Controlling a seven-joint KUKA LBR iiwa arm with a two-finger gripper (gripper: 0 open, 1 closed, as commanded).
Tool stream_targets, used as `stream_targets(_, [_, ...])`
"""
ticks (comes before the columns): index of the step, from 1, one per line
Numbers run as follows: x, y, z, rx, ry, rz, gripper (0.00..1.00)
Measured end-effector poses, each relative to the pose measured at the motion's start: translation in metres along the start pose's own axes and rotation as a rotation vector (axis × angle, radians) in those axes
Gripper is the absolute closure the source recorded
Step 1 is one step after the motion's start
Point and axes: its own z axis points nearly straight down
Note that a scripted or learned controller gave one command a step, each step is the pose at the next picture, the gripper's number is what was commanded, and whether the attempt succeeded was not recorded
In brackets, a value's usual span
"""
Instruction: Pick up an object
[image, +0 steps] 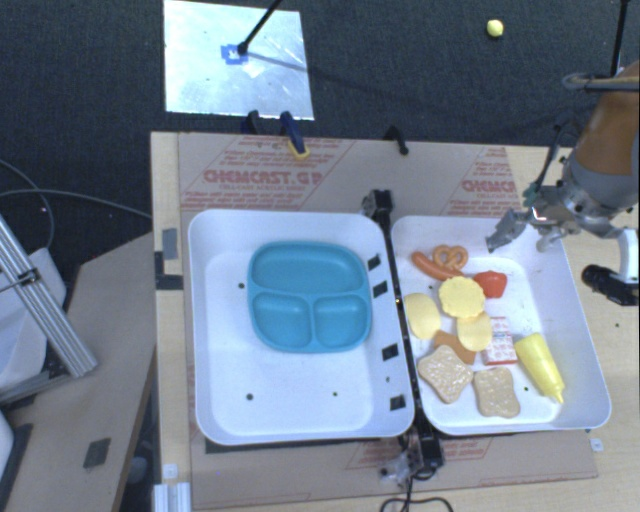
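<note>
The right bin (575, 300) holds several toy foods: a pretzel (451, 257), a red sausage (430, 266), a red tomato piece (491, 284), a yellow round slice (461, 297), a pale yellow piece (422, 316), a red-and-white packet (500, 341), a yellow mustard bottle (541, 366) and two toast pieces (445, 372) (496, 392). My gripper (524, 236) hangs over the far right part of this bin, up and to the right of the pretzel. It is open, with nothing between its fingers.
The left bin (230, 400) carries a blue divided plate (305, 297). A black divider (395, 300) runs between the bins. A shiny metal sheet (238, 60) lies beyond the bench, and a small yellow ball (494, 28) sits on the dark floor.
</note>
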Motion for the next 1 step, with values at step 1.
stream_targets(1, [0.0334, -0.0433, 0.1020, -0.010, 0.003, 0.005, 0.00])
